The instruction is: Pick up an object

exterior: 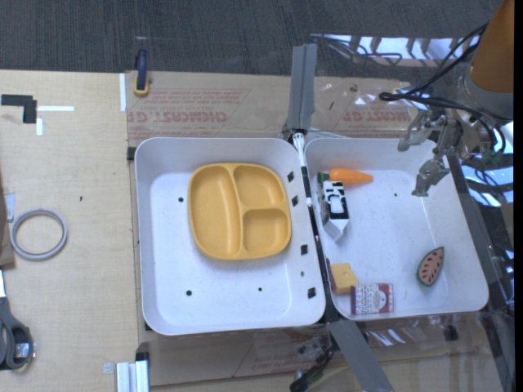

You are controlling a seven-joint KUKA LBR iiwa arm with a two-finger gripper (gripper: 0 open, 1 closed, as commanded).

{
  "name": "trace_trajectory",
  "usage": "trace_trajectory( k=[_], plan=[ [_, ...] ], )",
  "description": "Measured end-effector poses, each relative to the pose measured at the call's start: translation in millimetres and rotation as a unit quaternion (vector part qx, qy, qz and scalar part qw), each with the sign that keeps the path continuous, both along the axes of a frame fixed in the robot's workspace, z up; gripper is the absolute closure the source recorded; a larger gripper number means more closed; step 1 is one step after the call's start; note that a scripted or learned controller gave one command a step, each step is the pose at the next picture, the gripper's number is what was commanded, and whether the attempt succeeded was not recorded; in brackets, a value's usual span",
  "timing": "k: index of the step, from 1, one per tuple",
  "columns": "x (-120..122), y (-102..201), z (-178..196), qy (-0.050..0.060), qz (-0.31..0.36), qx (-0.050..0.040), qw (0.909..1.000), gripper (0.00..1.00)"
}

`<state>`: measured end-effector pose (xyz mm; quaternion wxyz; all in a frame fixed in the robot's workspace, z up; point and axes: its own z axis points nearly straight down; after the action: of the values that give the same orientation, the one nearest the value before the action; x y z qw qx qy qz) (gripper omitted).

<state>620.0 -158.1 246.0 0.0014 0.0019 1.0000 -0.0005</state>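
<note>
While my pincer [426, 163] hangs open over the right bin [392, 243], nothing sits between its fingers; carrot [350, 177] lies well apart.

Both bins, left [163, 300] and right [466, 243], look like smooth white plastic with a faint sheen; the divided plate [239, 211] is matt yellow plastic; the carrot [350, 177] and watermelon slice [431, 266] seem moulded plastic, smooth; the small box [372, 299] by the right bin's near edge looks printed card; the bench [73, 300] is pale wood, matt; the gripper [428, 178] looks bare grey metal.
</note>
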Motion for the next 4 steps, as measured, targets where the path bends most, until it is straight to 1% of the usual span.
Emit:
trace_trajectory(
  k=[1,2,3,4],
  plan=[
    [11,21,-153,-0.001,-0.257,0.0004,0.9664,0.00],
    [26,48,-153,-0.001,-0.389,0.0001,0.9211,0.00],
    [35,46,-133,0.000,-0.634,0.0004,0.7735,0.00],
    [39,97,-53,-0.001,-0.646,0.0008,0.7631,0.00]
  ],
)
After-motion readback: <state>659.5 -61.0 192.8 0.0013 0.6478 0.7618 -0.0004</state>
